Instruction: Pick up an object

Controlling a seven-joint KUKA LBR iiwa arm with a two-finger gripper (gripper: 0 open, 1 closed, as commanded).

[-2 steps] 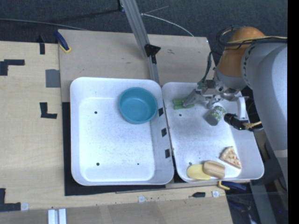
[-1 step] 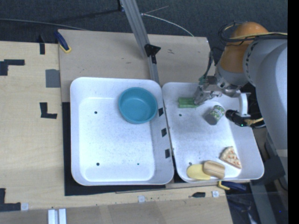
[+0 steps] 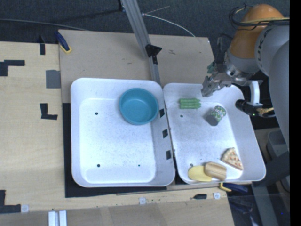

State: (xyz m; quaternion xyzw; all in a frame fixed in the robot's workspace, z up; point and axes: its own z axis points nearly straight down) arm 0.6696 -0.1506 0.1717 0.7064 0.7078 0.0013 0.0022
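Observation:
My gripper (image 3: 208, 90) hangs over the far edge of the right bin (image 3: 202, 145), with nothing seen between its fingers. Just left of it and nearer lies a green ridged object (image 3: 189, 103). A small grey-green can (image 3: 216, 115) lies below the gripper, toward the bin's right side. At the bin's near end sit a yellow piece (image 3: 198, 173), a tan bun-like piece (image 3: 216, 170) resting against it, and a pizza slice (image 3: 232, 158). A blue bowl (image 3: 138, 106) stands in the far part of the left bin (image 3: 113, 145).
A slanted metal pole (image 3: 141, 32) runs from the top down to the gap between the bins. The arm's orange band (image 3: 256, 20) and grey body fill the upper right. Black tape marks lie on the bench at the left.

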